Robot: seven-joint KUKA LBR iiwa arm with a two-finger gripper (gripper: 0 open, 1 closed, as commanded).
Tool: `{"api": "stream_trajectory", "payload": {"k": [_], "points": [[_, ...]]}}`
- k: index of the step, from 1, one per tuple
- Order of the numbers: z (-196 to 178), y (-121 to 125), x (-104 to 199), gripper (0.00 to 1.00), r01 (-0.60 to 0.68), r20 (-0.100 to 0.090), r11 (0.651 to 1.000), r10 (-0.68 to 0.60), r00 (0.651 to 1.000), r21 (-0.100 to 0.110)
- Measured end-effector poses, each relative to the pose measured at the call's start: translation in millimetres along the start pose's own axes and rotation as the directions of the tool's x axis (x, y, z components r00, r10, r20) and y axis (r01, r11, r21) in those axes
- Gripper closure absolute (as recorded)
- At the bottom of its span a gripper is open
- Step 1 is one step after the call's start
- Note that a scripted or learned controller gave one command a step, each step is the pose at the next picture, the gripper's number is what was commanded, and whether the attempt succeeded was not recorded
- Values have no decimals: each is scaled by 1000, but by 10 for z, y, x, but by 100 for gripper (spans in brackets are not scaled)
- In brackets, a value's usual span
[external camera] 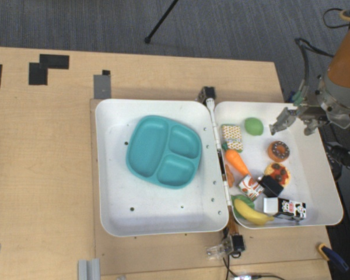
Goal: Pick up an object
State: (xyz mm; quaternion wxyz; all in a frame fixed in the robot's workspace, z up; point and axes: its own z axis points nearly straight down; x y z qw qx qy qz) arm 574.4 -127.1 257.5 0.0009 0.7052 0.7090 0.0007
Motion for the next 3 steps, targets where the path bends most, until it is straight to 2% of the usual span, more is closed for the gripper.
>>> {"api": "stream_trajectory", "payload": {"k": [1, 2, 3], "points": [[737, -393, 685, 0, -1, -1, 1000, 1, 1000, 2], [1272, -304, 420, 0, -4, 0, 1000, 4, 1000, 3], [1701, -367, 425, 0, -4, 0, 1000, 4, 1000, -5]]}}
